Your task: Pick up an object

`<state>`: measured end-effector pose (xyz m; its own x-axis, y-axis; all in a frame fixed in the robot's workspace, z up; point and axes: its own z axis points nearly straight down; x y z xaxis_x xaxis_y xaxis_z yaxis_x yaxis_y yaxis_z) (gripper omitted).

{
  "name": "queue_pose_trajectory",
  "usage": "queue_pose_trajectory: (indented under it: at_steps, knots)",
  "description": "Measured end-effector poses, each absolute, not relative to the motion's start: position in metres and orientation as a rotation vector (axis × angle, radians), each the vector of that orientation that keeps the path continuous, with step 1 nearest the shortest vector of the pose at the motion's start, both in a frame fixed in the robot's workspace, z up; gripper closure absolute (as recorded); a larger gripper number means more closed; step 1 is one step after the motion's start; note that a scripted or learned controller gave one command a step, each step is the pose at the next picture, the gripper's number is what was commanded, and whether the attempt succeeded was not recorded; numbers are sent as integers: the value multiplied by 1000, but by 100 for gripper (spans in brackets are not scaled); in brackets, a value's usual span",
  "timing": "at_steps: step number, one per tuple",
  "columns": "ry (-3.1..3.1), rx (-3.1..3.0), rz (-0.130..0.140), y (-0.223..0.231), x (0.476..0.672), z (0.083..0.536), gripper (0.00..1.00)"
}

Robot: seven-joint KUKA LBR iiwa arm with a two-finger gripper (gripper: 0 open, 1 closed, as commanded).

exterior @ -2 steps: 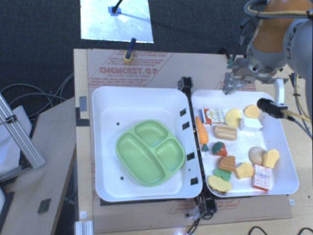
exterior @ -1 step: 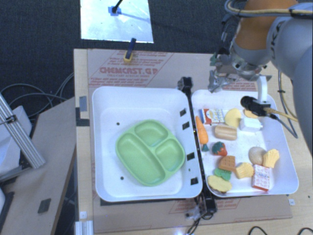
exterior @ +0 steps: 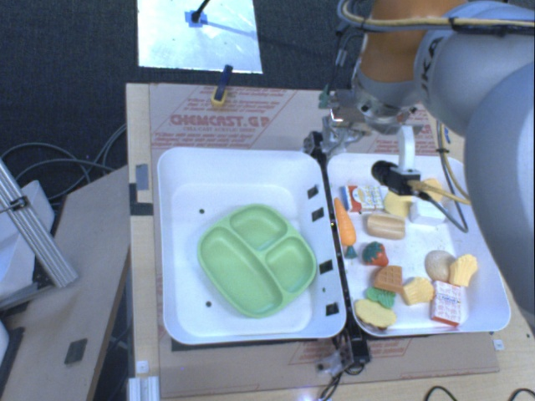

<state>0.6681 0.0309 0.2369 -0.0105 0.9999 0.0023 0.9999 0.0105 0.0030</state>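
Observation:
My gripper (exterior: 328,140) hangs over the far end of the divider between the two bins, at the right bin's (exterior: 493,303) back left corner. Nothing can be seen held in it. The right bin holds several toy foods: an orange carrot (exterior: 344,221) along its left wall, a red and white box (exterior: 365,197), a tan bread loaf (exterior: 385,225), a red strawberry (exterior: 374,253), a waffle (exterior: 388,278), a yellow cheese block (exterior: 416,291) and a red carton (exterior: 449,302). All of these lie nearer the camera than the gripper.
The left bin (exterior: 180,182) holds a green divided plate (exterior: 257,260). A pale egg-shaped piece (exterior: 438,264), a yellow ridged piece (exterior: 463,270) and a flat sandwich-like piece (exterior: 374,313) also lie in the right bin. The grey arm (exterior: 485,73) covers that bin's far right side.

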Motion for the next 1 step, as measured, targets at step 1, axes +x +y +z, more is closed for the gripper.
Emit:
queue_pose_trajectory:
  at_steps: [1]
  knots:
    - [2232, 2212, 3, 82, 657, 235, 100]
